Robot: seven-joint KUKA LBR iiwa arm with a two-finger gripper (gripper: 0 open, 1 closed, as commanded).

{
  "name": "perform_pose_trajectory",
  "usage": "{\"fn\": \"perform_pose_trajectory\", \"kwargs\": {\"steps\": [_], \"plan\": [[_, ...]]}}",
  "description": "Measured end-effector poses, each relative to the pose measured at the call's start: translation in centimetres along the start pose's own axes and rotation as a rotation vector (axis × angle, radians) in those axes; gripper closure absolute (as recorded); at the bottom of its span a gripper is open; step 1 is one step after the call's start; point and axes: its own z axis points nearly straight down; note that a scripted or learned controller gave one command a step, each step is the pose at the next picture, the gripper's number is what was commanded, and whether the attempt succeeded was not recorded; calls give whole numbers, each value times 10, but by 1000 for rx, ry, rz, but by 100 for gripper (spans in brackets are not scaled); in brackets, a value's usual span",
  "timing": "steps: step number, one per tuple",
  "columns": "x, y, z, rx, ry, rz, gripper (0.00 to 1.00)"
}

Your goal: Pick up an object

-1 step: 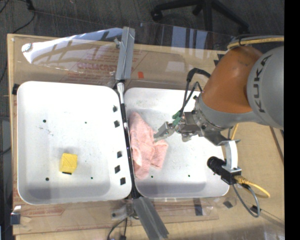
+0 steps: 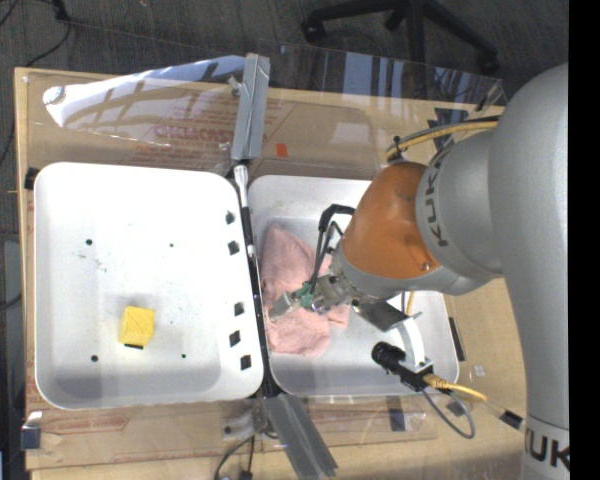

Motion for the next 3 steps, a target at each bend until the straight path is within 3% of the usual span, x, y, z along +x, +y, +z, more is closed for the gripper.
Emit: {"fn": "perform_pose_trajectory", "kwargs": {"steps": [1, 2, 3], "plan": [[2, 1, -9, 2, 6, -9, 100], [-42, 75, 1, -1, 14, -275, 100], [-49, 98, 0, 0, 13, -99, 100]]}}
